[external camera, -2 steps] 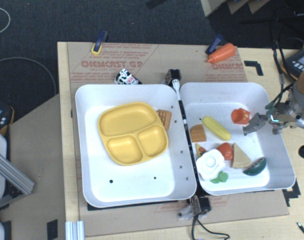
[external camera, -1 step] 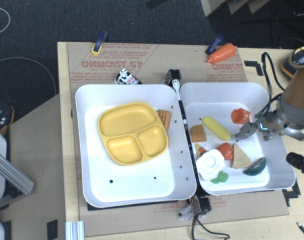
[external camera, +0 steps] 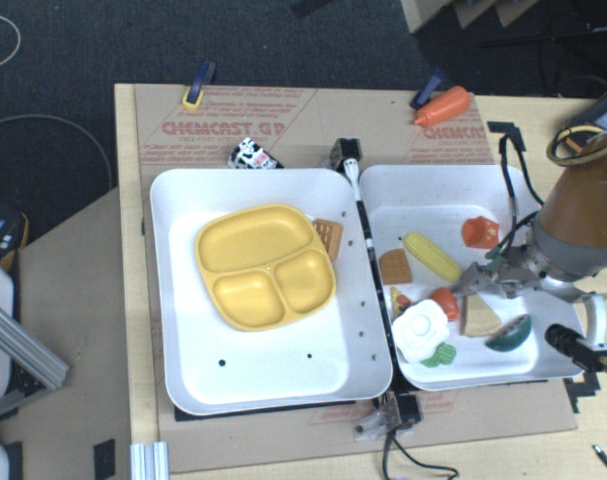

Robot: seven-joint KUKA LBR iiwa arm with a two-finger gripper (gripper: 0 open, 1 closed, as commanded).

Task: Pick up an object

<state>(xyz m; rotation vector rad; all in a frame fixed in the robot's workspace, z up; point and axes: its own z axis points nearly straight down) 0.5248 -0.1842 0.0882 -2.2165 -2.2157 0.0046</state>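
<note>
Gripper (external camera: 480, 280), its grip impossible to judge, hangs low inside the right bin (external camera: 423, 183) among small toy foods, beside a yellow corn cob (external camera: 431, 256), while the left bin (external camera: 173, 298) holds a yellow divided plate (external camera: 264, 265).

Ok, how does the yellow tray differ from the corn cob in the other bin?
The yellow tray is broad, flat and split into three compartments; the corn cob is a slim single stick. The tray lies in the left bin, the cob in the right bin among other toy foods, close to the pincer. Both are yellow.
</note>
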